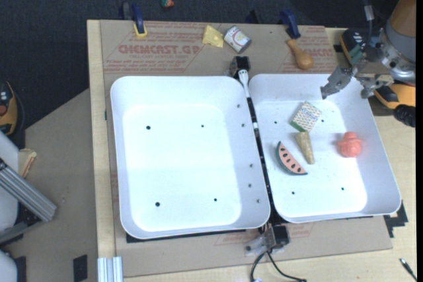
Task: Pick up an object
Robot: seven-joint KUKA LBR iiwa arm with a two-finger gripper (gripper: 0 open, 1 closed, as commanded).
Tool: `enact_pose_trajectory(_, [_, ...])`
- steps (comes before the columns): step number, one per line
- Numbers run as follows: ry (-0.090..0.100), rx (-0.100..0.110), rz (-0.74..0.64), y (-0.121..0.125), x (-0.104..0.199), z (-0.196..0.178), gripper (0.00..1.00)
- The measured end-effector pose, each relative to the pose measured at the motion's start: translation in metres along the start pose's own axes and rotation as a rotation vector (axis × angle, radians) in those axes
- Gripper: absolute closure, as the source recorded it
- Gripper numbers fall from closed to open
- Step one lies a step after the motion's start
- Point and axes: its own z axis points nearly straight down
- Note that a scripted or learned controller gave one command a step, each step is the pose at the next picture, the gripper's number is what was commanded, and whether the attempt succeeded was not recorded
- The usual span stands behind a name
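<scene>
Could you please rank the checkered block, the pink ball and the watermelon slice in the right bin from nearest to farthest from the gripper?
Measured from the gripper:
1. Checkered block, down-left of it.
2. Pink ball, directly below it.
3. Watermelon slice, near the bin's left wall.

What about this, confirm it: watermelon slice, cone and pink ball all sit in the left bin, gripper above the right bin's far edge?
Wrong bin. The camera view shows the watermelon slice, cone and pink ball in the right bin, not the left bin. The gripper is above the right bin's far edge.
</scene>
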Motion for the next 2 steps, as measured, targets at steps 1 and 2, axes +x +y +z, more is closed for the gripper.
enact_pose_trajectory(1, [0.003, 0.006, -0.005, 0.041, 0.046, 0.101, 0.0])
enact_pose_trajectory(2, [0.002, 0.012, 0.002, -0.02, 0.04, 0.169, 0.0])
